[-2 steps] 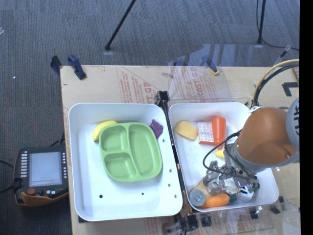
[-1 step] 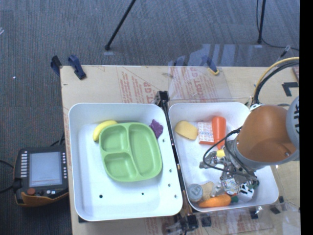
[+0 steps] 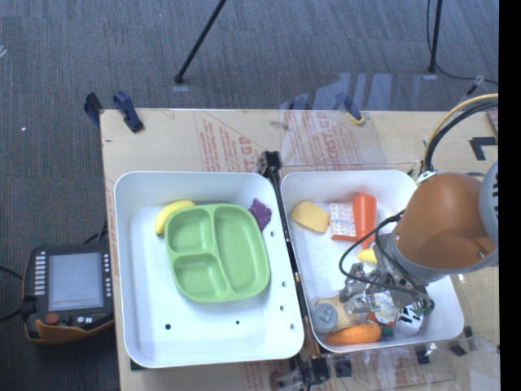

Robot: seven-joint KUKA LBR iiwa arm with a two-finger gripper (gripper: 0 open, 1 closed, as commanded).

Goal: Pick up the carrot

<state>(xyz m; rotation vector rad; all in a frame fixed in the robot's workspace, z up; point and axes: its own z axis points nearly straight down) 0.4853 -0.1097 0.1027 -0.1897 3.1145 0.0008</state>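
Camera view, contents by bin. Right bin point(image 3: 407, 179): gripper point(image 3: 376, 293) lowered near its front, finger state cannot be told. Carrot point(image 3: 353, 335) lies just in front of the gripper, against the front wall. Beside the gripper, a cluttered heap of small items, unidentifiable. Beyond the gripper: orange cylinder point(image 3: 364, 215), yellow wedge point(image 3: 310, 216). Left bin point(image 3: 130, 300), well away from the gripper: green divided tray point(image 3: 217, 252), banana point(image 3: 172, 213), purple piece point(image 3: 260, 213). Off the bench, a handheld pendant point(image 3: 71, 290).
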